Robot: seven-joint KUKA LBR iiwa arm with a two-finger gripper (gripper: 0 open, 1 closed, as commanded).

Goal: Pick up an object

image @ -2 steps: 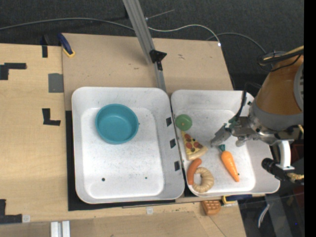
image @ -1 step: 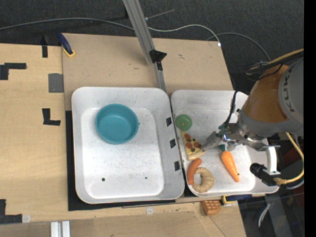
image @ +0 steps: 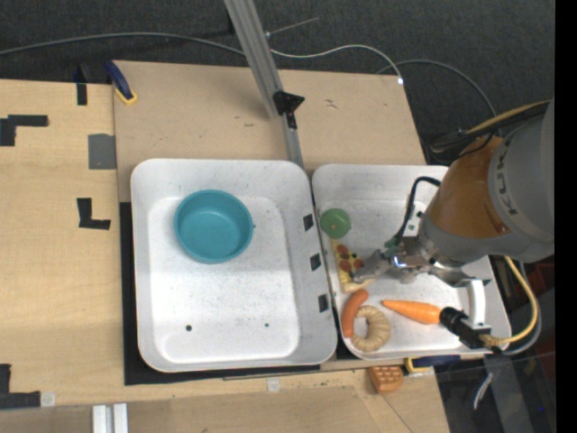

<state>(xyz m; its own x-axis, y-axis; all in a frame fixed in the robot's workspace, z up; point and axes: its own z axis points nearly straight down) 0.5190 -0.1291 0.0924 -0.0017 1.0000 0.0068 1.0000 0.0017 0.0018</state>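
Just one piece of writing legible: dark block letters on the grey housing of the arm (image: 527, 179), above the right edge of the bench (image: 180, 106). Readable as "KU", set sideways along the housing, then lost round the curve of the casing. Black marks near the left edge of the bench are plain tape shapes, not letters. Any print elsewhere too small to make out.

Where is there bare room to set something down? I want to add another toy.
Left bin: bare floor below and right of the blue bowl. Right bin: bare strip above the green ball. Crowded around the gripper, carrot and doughnut.
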